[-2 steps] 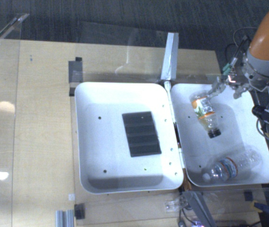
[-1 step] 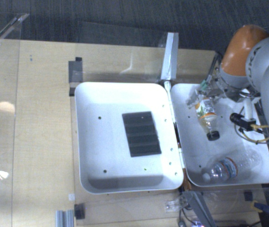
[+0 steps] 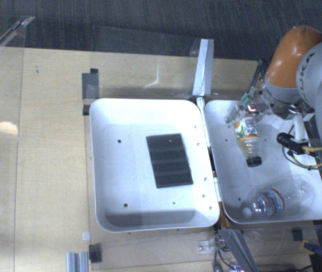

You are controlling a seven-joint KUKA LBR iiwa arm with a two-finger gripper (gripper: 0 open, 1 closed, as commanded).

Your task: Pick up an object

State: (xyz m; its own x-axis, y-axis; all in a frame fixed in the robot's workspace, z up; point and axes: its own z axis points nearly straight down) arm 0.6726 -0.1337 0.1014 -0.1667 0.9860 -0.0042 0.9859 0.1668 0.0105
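A small clear bottle (image 3: 248,139) with an orange and green label and a black cap lies in the right bin (image 3: 320,208), its cap pointing toward the front. My gripper (image 3: 247,110) is at the far end of this bottle, right over its base near the bin's back wall. A second clear plastic bottle (image 3: 268,202) with a blue label lies on its side at the front of the right bin. A flat black ribbed rectangle (image 3: 169,160) rests in the middle of the left bin (image 3: 110,197).
The grey arm with its orange band (image 3: 291,55) covers the right bin's back right corner. A black cable (image 3: 297,146) loops over that bin's right side. A metal bracket (image 3: 203,67) stands behind the gap between the bins.
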